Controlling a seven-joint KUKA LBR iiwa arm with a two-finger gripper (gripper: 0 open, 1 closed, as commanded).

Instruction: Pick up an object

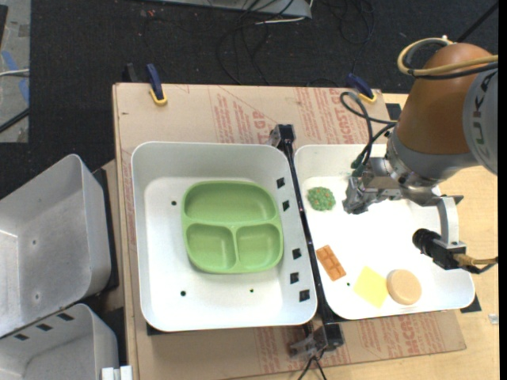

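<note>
From the overhead camera I have both bins on the bench (135,133). The left bin (150,236) holds a green tray (233,226) with three compartments, lying flat near the middle; it looks too broad to be a likely pick.

The right bin (459,291) has the small pieces. A green ball (321,199) sits near the divider toward the far side. An orange block (330,262) lies nearer me, close to the divider. A yellow square (370,286) lies flat, touching or just beside a tan disc (404,286) at the near edge.

My arm (444,109) comes in from the right and hangs over the right bin's far half. The tool (358,198) is down low just beside the ball, on its right. I cannot tell whether it is wide or narrow from this angle, and I see nothing between its tips. I judge the ball is the target, since it is the nearest piece. The pick is not yet made. The ball could roll toward the divider if nudged.
</note>
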